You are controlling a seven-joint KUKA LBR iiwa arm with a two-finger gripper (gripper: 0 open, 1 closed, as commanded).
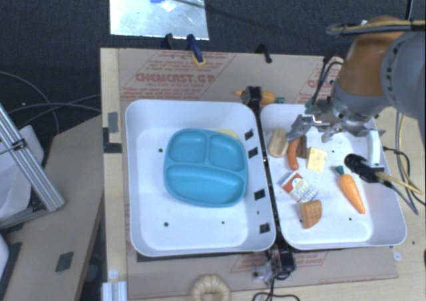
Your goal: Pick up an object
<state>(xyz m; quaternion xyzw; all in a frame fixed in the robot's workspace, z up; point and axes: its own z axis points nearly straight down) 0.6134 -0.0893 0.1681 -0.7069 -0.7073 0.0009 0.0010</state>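
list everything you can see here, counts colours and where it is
bins: 2, white, side by side on the bench
divided tray: 1, blue, in the left bin
carrot: 1, orange, right bin, right side
sausage: 1, orange-red, right bin, near the top
bread roll: 1, tan, right bin, beside the divider
cheese: 1, pale yellow, right bin
small packet: 1, white and red, middle of the right bin
toast piece: 1, brown, right bin, near the front
arm: 1, grey and orange, from the right
claw: 1, metal, above the sausage

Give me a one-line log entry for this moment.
arm: over right bin | gripper: above sausage | holding: nothing seen | blue tray: left bin
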